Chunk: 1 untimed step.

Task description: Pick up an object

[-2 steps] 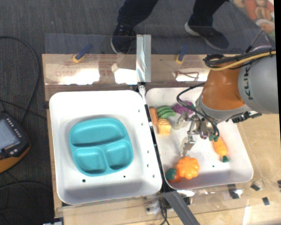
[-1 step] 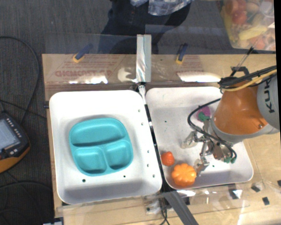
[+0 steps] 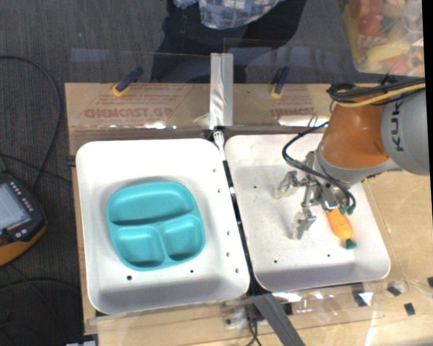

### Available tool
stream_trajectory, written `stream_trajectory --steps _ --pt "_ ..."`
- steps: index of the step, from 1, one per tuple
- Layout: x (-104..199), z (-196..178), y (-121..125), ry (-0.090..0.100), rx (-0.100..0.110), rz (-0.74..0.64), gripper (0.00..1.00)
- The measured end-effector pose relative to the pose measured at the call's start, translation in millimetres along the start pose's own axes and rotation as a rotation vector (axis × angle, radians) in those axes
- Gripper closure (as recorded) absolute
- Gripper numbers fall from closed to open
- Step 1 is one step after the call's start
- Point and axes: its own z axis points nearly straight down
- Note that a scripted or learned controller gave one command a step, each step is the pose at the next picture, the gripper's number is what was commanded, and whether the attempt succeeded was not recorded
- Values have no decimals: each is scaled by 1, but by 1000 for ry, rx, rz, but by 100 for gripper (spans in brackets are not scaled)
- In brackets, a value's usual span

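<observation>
The grey arm with its orange band (image 3: 352, 136) reaches in from three o'clock over the right bin (image 3: 279, 263), and its gripper (image 3: 299, 204) hangs above the bin's middle with the two metal fingers (image 3: 288, 181) spread apart and nothing between them. A toy carrot (image 3: 339, 226), orange with a green tip, lies on the bin floor just beside the gripper at its four o'clock, near the bin's three o'clock wall. The left bin (image 3: 107, 290), at nine o'clock of the right one, holds a teal divided tray (image 3: 155, 224) with three compartments lying flat at its centre.
</observation>
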Motion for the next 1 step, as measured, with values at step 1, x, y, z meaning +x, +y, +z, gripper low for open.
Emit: stream_trajectory --steps 1 --pt "15 1 -78 3 -1 -151 0"
